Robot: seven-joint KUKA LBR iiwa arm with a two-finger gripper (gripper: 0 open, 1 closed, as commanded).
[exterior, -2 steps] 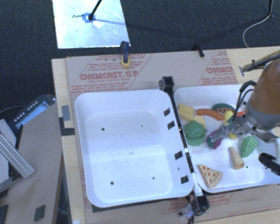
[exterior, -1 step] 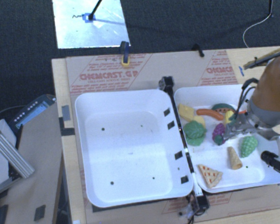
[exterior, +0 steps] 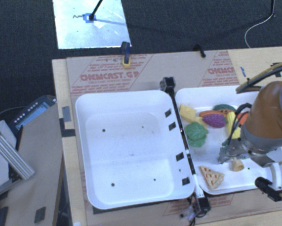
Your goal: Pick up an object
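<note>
My gripper (exterior: 229, 155) hangs low over the right bin (exterior: 281, 173), near its middle, below the orange-banded wrist. A small tan piece (exterior: 237, 165) lies just beneath and to the right of it. A pizza slice (exterior: 211, 176) rests at the bin's front left. Further back lie a green leafy toy (exterior: 196, 133), a yellow piece (exterior: 187, 112), a purple toy (exterior: 214, 121), an orange carrot (exterior: 209, 113), a green toy (exterior: 223, 107) and a yellow cob (exterior: 231, 125) partly hidden by the arm. Nothing shows held in the gripper.
The left bin (exterior: 96, 189) sits beside the right one, parted from it by a black clipped divider (exterior: 179, 131). A shiny metal plate (exterior: 90, 20) lies on the dark floor behind the bench.
</note>
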